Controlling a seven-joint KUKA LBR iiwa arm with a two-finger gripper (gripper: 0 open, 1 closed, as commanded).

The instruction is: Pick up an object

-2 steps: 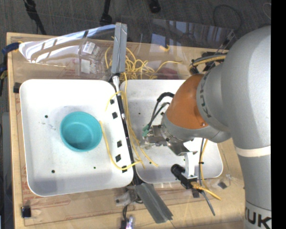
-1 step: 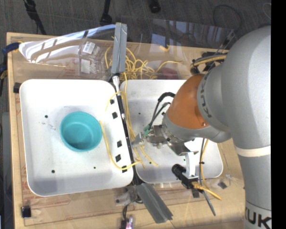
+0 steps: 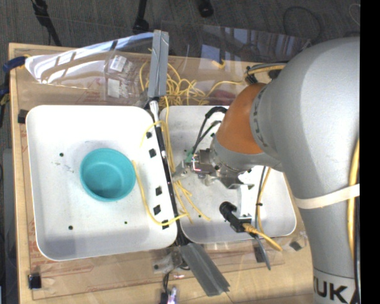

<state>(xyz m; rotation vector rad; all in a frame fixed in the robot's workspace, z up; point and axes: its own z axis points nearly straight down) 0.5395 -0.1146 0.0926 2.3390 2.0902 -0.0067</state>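
A teal bowl [image 3: 108, 173] sits upright in the middle of the left white bin [image 3: 50, 233]. My gripper [image 3: 198, 164] is down low in the right white bin [image 3: 202, 230], near its left wall, with the grey arm and its orange band [image 3: 240, 128] covering much of that bin. A small green spot shows at the gripper's left side; I cannot tell what it is. Nothing can be made out in the gripper's grasp.
Loose yellow cords [image 3: 189, 202] trail over the right bin's floor and along the divider [image 3: 159, 170] between the bins. More yellow cord [image 3: 177, 87] and a clear plastic sheet [image 3: 88, 68] lie behind the bins. Dark clips hold the bench edges.
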